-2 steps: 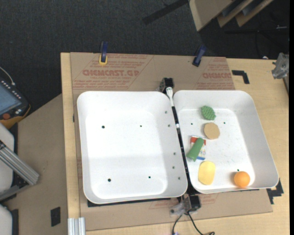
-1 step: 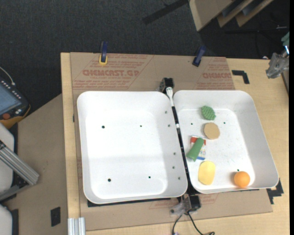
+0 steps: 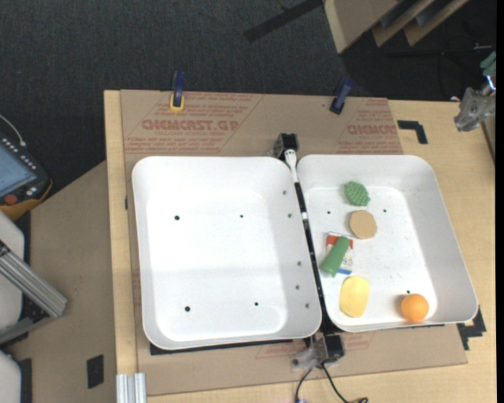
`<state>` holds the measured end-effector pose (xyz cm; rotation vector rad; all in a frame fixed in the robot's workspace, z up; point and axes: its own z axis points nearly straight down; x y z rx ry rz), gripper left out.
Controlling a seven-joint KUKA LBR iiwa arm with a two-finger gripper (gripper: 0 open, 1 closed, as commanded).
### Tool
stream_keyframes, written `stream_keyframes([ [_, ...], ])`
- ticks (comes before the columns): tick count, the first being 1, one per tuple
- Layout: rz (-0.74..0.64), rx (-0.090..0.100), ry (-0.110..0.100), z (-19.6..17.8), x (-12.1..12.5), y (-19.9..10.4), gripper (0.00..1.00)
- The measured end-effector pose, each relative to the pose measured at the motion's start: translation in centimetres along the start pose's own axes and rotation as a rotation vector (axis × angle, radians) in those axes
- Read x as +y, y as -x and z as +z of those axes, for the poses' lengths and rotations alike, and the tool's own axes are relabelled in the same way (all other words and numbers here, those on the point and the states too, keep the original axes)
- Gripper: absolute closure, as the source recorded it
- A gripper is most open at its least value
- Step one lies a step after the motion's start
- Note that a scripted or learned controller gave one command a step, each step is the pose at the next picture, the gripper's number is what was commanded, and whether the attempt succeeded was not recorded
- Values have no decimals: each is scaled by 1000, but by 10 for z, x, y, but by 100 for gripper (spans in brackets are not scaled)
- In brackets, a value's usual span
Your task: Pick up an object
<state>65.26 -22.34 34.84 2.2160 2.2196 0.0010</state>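
The right bin (image 3: 441, 236) holds five small objects, including an orange ball (image 3: 414, 307) near its front corner, probably light, smooth and prone to rolling, best pinched across its middle. The end effector (image 3: 475, 106) sits at the far right edge, its state impossible to tell.

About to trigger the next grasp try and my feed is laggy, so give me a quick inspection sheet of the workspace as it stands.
Surface: cardboard-covered bench bearing two shallow white bins side by side, the left bin and the right bin.
Job's things: all in the right bin: green knobbly object, tan disc, green stick-shaped item lying over a red and white piece, yellow block, orange ball.
Clutter: two clamps on the bench's far edge.
Grippers: a metal part at the right edge, possibly the arm; fingers cannot be judged.
Cables: one cable at the near edge.
Surroundings: dark floor; cardboard box beyond the bench.
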Motion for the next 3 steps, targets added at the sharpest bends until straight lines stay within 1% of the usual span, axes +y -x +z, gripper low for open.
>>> stream_keyframes([
  [2, 0, -1, 1, -18, 15, 0, 100],
  [3, 0, 0, 2, -34, 15, 0, 100],
])
